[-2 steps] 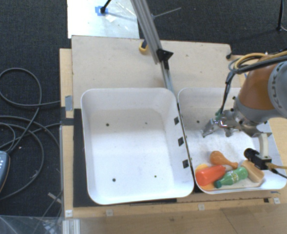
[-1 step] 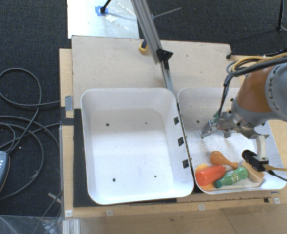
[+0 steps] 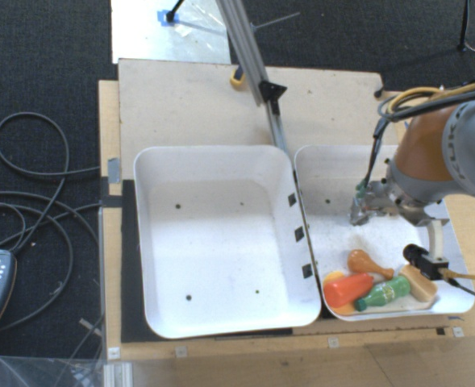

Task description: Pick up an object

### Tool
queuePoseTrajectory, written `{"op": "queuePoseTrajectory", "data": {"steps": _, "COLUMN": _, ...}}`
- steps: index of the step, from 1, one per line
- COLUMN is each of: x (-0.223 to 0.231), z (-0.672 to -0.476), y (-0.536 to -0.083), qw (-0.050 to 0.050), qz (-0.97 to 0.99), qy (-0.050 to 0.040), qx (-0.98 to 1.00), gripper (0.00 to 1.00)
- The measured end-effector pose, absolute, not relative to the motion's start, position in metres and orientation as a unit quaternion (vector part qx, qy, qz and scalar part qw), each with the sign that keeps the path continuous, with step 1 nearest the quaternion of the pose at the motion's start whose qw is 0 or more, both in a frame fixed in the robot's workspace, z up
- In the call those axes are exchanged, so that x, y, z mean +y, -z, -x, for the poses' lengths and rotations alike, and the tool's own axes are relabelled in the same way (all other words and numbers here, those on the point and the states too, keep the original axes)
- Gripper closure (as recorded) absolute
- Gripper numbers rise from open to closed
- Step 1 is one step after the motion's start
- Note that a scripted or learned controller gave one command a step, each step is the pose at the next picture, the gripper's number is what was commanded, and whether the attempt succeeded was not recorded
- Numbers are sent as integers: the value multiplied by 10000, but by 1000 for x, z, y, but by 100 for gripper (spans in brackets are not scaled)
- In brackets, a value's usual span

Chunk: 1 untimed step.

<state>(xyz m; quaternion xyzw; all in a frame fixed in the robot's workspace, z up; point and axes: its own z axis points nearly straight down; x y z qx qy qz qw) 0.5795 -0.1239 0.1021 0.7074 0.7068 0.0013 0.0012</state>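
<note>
My gripper (image 3: 360,214) hangs over the middle of the right bin (image 3: 334,172), above its bare floor. Nothing shows between its fingers. At the near edge of that bin lie a red-orange pepper-shaped toy (image 3: 348,287), a green bottle (image 3: 385,293), an orange pear-shaped toy (image 3: 366,262) and a tan block (image 3: 419,283). These objects lie below and to the right of the gripper, apart from it.
The left bin (image 3: 213,240) stands beside the right one, the two sharing a raised rim with black markers. A grey metal pole (image 3: 249,51) slants across the back of the bench. Cables lie on the floor at the left.
</note>
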Motion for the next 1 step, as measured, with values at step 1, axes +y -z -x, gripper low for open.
{"op": "queuePoseTrajectory", "data": {"steps": 1, "x": -119, "z": -587, "y": -163, "qw": 31, "qz": -7050, "qy": -23, "qx": 7092, "gripper": 100}}
